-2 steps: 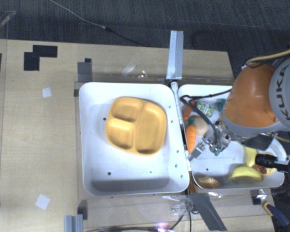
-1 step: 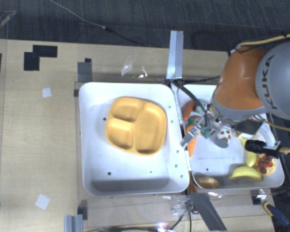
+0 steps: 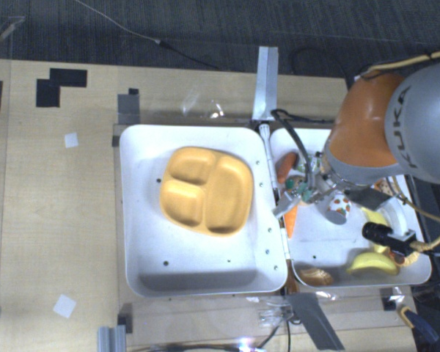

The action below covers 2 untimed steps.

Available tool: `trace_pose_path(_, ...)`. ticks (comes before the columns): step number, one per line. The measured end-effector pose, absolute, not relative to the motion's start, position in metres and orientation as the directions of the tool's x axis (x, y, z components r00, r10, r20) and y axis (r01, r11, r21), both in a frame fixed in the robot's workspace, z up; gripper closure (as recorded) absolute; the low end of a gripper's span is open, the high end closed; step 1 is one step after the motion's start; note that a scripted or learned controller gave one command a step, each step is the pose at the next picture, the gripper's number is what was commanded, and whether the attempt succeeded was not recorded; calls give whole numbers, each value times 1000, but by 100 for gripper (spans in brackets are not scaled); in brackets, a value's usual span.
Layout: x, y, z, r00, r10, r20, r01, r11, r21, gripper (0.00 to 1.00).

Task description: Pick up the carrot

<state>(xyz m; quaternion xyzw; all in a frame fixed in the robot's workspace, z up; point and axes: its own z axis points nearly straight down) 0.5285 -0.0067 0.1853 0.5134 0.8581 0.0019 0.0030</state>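
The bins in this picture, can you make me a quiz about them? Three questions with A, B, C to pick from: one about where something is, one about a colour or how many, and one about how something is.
1. Where is the carrot?
A. In the left bin
B. In the right bin, by its left wall
C. On the bench outside the bins

2. How many hollows does the yellow tray have?
A. Three
B. One
C. Six

3. How does the yellow tray sit?
A. Standing on its edge
B. Flat in the left bin, open side up
C. Hanging from the arm

Answers:
1 B: the orange tip lies inside the right bin, next to the divider, below the end effector.
2 A: two small hollows on its left and one big one on its right.
3 B: it rests flat on the bin floor, hollows facing up, nothing touching it.
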Motion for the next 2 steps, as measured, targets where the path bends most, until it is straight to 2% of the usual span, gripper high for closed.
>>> trace_pose_path(1,534,-31,184,26,1000,-1,1000,-26,3,0)
trace_pose_path(2,513,-22,184,291,957,0,957,-291,1,0)
